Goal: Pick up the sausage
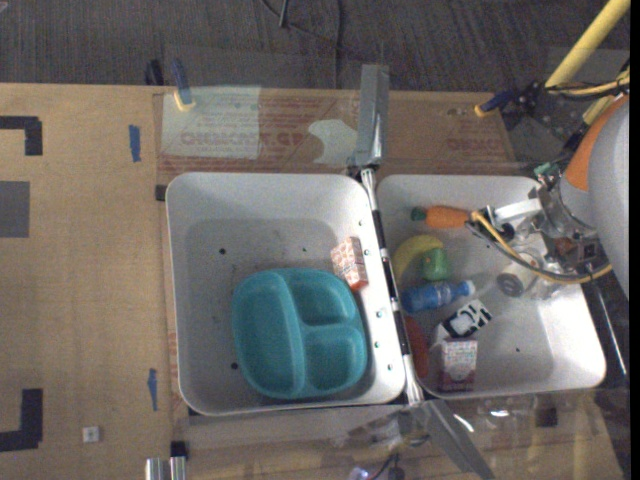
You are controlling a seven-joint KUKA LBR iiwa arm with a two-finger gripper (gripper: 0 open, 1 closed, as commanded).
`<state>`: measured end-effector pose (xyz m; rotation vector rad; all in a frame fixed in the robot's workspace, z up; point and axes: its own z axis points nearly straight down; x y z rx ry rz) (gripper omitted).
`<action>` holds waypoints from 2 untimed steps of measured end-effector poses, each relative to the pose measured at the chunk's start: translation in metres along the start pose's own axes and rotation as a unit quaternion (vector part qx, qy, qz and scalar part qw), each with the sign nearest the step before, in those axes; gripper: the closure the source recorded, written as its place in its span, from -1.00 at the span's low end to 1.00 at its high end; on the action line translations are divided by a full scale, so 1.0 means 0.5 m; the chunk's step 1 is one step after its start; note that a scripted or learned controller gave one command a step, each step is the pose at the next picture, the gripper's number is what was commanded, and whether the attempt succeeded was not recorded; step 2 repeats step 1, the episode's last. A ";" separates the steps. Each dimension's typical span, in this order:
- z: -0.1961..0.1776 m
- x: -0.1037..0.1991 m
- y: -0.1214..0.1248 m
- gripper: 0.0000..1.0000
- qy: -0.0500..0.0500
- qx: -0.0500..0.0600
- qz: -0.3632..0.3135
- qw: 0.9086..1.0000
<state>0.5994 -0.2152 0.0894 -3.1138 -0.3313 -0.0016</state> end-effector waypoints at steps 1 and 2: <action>0.002 0.000 -0.001 -1.00 0.000 0.000 0.000 1.000; 0.002 0.000 -0.001 -1.00 0.000 0.000 0.000 1.000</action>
